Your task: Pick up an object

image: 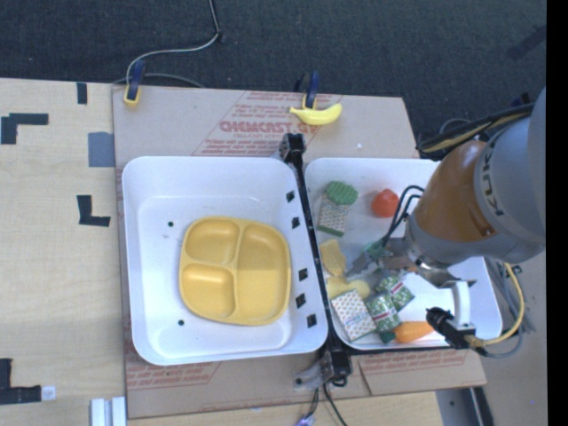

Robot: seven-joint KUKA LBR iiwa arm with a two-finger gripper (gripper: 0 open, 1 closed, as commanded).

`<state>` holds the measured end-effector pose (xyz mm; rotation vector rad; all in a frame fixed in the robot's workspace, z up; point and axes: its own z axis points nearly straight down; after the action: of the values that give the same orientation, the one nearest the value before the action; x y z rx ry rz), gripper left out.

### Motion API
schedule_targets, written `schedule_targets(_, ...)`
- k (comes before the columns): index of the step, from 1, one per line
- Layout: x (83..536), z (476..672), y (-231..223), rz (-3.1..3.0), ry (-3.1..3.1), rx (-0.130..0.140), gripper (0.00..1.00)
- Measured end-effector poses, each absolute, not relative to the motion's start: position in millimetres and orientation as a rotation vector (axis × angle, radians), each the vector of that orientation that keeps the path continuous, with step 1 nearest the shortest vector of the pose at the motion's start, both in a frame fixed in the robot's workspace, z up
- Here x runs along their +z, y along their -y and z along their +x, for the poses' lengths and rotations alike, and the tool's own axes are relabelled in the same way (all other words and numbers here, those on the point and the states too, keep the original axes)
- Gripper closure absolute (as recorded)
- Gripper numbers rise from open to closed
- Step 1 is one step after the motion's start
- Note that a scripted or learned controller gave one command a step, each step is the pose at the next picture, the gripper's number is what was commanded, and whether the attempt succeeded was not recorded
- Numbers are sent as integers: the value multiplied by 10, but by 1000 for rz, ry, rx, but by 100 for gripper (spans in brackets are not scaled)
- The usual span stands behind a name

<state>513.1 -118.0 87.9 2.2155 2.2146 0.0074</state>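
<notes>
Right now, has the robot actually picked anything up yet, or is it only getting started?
Nothing looks picked up yet. The gripper is down in the right bin among the small items, near the yellow piece and green packets. I can't tell if it grips anything. Grasping and lifting one remain. The yellow plate lies in the left bin.

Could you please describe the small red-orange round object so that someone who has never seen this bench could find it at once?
Look at the right bin of the two white ones, where the arm reaches in. Near its far wall, just right of a green lump, lies the red-orange ball. It is the one plain round red thing there; the orange carrot-like piece lies at the near edge and is elongated.
</notes>
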Motion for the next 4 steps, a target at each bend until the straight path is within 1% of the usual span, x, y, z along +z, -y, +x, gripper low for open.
schedule_targets(1, 983, 5143, 1169, 2215, -2215, 13, 100)
schedule_targets(2, 981, 5141, 1169, 2216, -2215, 12, 0)
schedule_targets(3, 879, 5160, 1039, 2217, -2213, 6, 0)
schedule_targets(4, 862, 5631, 1043, 2219, -2220, 2, 0)
